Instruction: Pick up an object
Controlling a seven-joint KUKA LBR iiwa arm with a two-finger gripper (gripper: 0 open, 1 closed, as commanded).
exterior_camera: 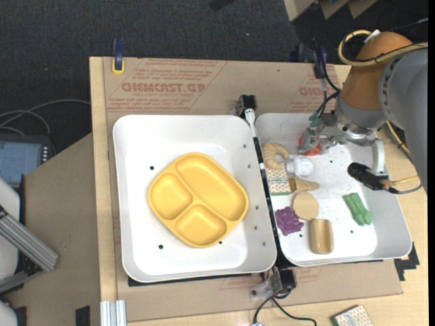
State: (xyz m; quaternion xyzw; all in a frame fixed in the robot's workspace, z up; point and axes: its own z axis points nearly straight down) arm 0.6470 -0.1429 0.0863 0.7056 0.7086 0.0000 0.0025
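Observation:
My gripper [315, 141] hangs low over the far left part of the right bin [380, 243], under the grey arm with its orange band [370, 70]. Just below it lies a small white object [303, 166]; whether they touch I cannot tell. To its left sits a beige pastry [274, 154]. Further toward the front lie a checkered waffle piece [277, 180], a tan cone [305, 185], a round cookie [306, 206], purple grapes [288, 221], a bread roll [321, 236] and a green pickle [357, 208].
The left bin [136, 250] holds a yellow divided plate [197, 199]. A ridge [262, 182] separates the two bins. A black part with a cable [363, 175] sticks out over the right bin's right side.

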